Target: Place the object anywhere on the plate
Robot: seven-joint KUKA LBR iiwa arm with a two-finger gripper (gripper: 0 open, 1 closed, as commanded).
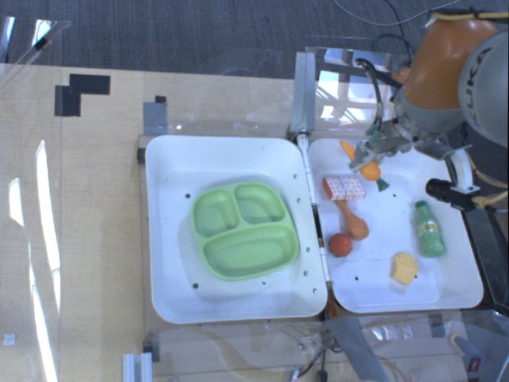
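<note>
The green 3-compartment plate (242, 231) sits in the left bin (163, 213). Over the right bin's (457, 285) far-left corner, the hand (372, 156) is clamped on the orange carrot (367, 165), well apart from that plate.

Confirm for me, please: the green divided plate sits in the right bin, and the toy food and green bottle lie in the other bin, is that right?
Not quite. The camera view shows the green divided plate in the left bin, not the right one. The rest stands: the toy food and the green bottle lie in the other bin, the right one.
</note>
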